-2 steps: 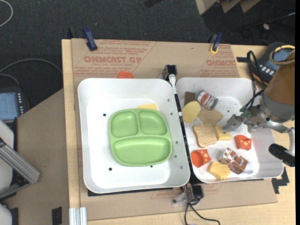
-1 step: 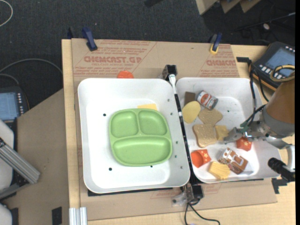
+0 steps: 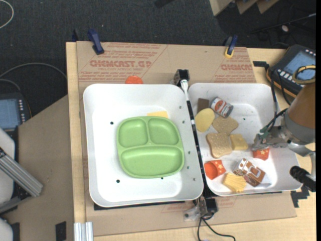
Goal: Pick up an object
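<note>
The right bin (image 3: pixel 241 90) holds several toy foods: a pale yellow round piece (image 3: pixel 204 119), a small can (image 3: pixel 221 106), a toast slice (image 3: pixel 219 143), a yellow cube (image 3: pixel 239 142), a red piece (image 3: pixel 212 169), a yellow wedge (image 3: pixel 234 182) and a brown-and-white item (image 3: pixel 251 171). My gripper (image 3: pixel 261 141) reaches in from the right edge of this bin. It hangs directly over a small red block (image 3: pixel 261 154), whose upper part it hides. Whether it touches the block is unclear.
The left bin (image 3: pixel 100 185) holds a green divided plate (image 3: pixel 149 146) with a thin yellow slice (image 3: pixel 158 114) behind it. A black divider clip (image 3: pixel 182 77) sits between the bins. A handheld pendant (image 3: pixel 296 69) lies at the far right of the bench.
</note>
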You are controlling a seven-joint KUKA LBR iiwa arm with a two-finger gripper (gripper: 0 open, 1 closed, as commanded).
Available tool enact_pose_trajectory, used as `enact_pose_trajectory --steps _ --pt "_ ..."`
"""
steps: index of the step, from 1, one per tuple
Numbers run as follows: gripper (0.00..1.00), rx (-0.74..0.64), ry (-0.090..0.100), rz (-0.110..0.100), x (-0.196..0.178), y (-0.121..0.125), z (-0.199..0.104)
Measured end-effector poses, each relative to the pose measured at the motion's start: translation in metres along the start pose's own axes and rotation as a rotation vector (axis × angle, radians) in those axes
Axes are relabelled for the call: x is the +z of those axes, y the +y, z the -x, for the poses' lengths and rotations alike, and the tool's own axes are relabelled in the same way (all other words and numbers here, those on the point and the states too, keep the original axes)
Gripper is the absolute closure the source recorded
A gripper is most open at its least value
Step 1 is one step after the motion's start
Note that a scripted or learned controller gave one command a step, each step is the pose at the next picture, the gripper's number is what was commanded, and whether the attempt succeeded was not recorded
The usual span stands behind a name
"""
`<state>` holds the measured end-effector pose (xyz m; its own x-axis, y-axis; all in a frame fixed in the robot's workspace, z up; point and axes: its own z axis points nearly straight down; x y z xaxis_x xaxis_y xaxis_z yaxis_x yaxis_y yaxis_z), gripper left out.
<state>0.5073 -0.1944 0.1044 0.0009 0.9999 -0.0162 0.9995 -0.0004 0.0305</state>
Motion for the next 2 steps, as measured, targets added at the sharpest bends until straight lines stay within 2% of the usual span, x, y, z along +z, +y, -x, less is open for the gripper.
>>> enact_pose_trajectory --steps 1,2 --pt "0.00 0.000 0.001 -0.005 0.003 -0.002 0.000" --pt "0.00 -0.004 0.025 -0.031 0.019 -0.028 0.025"
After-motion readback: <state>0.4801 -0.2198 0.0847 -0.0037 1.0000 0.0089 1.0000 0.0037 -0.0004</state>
